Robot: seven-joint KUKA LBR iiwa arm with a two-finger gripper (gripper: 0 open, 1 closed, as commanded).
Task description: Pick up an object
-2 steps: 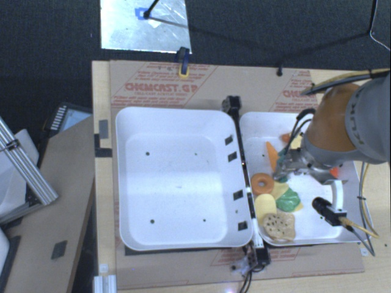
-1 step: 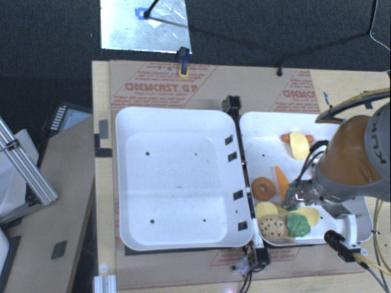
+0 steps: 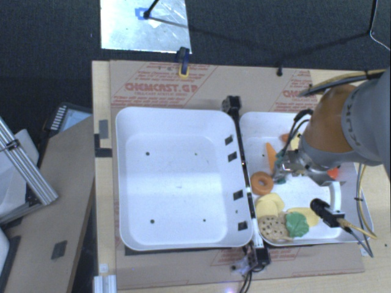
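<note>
Doughnut (image 3: 262,183) just left of jaws (image 3: 282,171), carrot (image 3: 270,155) above

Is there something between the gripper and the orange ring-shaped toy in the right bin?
Nothing visible stands between them. The gripper hangs just right of the orange ring-shaped toy, with bare bin floor between. The orange carrot-shaped piece lies above the ring, and the pale yellow round piece below it.
</note>
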